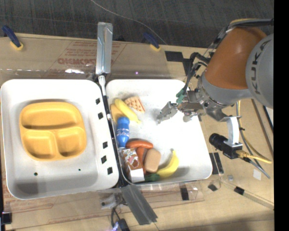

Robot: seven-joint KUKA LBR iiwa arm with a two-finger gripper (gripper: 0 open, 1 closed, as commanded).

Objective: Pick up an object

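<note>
**Gripper over right bin, nothing in it yet**

Camera view: two white bins side by side. Left bin (9,143) carries a yellow divided tray (52,129), sitting toward its upper-left. Right bin (195,143) has the pickable stuff, all crowded along its left wall & lower-left corner: a banana (125,110) w/ a cracker-like item (135,103) just beside it at top, a blue bottle (122,131) below those, then a red sausage-shaped piece (139,144), a brown bread-like piece (152,160), a second banana (170,164) and a small carton (132,162), all touching or overlapping.

The gripper (164,113) hangs over the bare middle of the right bin, arm coming in from the right. Fingers look slightly apart w/ nothing between them, though they're small & dark so that's approx. No obj held; task not done.

Risks, as I judge: closing where it is grabs air, since objs lie to its left & below. The lower cluster is packed tight, so a descent there could pinch two items or shove one away. Bottle & banana hug the divider wall; a finger could catch that edge.

Room: right half & upper-right of the bin are open floor, easy approach from there. Tight near left wall & bottom rim.
</note>
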